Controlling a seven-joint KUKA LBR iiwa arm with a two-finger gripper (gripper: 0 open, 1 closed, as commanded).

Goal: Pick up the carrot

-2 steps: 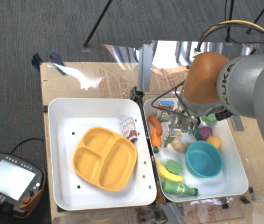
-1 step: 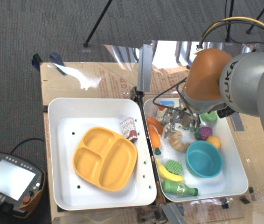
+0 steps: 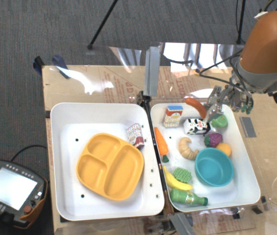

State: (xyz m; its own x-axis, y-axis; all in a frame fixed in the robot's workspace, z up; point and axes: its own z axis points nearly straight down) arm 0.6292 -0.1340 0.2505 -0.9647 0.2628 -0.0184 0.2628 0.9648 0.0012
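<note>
The carrot (image 3: 161,143) is orange with a green stub at its near end. It lies lengthwise along the left wall of the right bin (image 3: 248,180), next to the divider. My gripper (image 3: 216,106) hangs over the far right part of that bin, beside a red sausage (image 3: 196,105) and above a green vegetable (image 3: 219,121). It stands open with nothing between its fingers, well to the right of the carrot.
A milk carton (image 3: 173,116), cow-print box (image 3: 196,126), croissant (image 3: 188,148), teal bowl (image 3: 214,167), banana (image 3: 176,179) and green bottle (image 3: 188,198) crowd the right bin. The left bin (image 3: 65,131) holds a yellow divided plate (image 3: 110,166) and a small can (image 3: 135,134).
</note>
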